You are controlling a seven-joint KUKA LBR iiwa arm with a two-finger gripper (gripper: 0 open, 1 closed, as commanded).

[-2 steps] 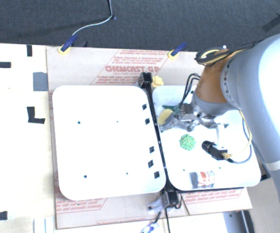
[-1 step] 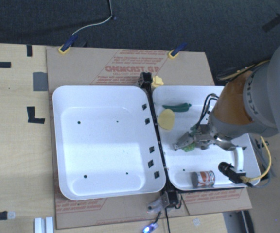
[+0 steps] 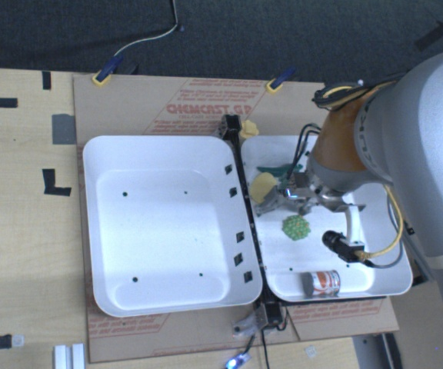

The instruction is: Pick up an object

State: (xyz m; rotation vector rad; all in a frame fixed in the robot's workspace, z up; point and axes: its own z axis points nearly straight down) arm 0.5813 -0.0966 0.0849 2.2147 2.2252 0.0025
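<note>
**A:** Start with the big things. What's the layout?

**B:** A pale tabletop with a cardboard sheet on it. On the sheet are the left bin and the right bin, touching along a row of black clips. The grey arm comes in from the right, and its bulk covers the right bin's far corner.

**A:** And the gripper?

**B:** The gripper is low over the right bin's upper middle, near the dividing wall. I can't tell whether it is open or closed, because the wrist hides that part. Nothing can be seen held in it.

**A:** What could it pick up?

**B:** Everything loose is in the right bin. A can lies on its side by the near wall, well apart from the gripper. A yellow lump sits just left of the gripper, against the divider. A bumpy green ball lies just below the gripper, though I can't say whether they touch. A dark green scrap shows just above the yellow lump, partly under the wrist.

**A:** Is anything crowding it?

**B:** The divider wall and the yellow lump are close on its left.
</note>
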